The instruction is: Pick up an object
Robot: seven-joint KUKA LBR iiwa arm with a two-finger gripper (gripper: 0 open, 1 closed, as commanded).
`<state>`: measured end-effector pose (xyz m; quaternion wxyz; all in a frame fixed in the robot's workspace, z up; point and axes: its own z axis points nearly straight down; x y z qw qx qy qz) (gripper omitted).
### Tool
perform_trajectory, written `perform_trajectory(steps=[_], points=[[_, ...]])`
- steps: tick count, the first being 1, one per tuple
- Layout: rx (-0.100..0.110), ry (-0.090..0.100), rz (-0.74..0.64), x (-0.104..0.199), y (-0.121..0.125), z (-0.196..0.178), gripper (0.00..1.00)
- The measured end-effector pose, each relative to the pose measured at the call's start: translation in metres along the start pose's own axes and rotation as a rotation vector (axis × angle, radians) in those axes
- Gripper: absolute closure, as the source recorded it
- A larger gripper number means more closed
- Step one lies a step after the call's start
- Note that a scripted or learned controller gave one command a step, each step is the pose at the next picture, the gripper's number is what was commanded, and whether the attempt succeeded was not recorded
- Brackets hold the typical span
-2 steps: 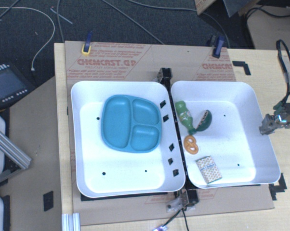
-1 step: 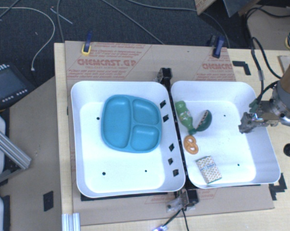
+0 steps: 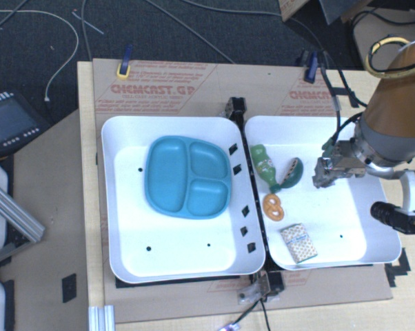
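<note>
The right bin (image 3: 345, 250) holds a few small objects. A light green bottle-shaped toy (image 3: 262, 164) lies near the bin's left wall. Beside it rests a green curved slice with a dark edge (image 3: 292, 172). An orange pretzel-shaped ring (image 3: 273, 207) lies below them, and a small patterned packet (image 3: 298, 243) sits near the front. My gripper (image 3: 327, 173) hangs over the middle of the right bin, just right of the green slice, with nothing visible in it.
The left bin (image 3: 125, 233) holds a blue divided plate (image 3: 187, 176). A black divider with clips (image 3: 245, 185) runs between the bins. The arm's grey and orange body (image 3: 397, 109) covers the right bin's far right corner. Cables lie on the floor beyond the bench.
</note>
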<state>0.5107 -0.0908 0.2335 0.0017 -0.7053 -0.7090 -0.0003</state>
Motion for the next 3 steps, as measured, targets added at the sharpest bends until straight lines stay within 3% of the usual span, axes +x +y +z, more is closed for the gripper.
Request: perform_trajectory(steps=[3], points=[[-0.005,-0.001,-0.001,0.153,0.066,-0.003,1.0]])
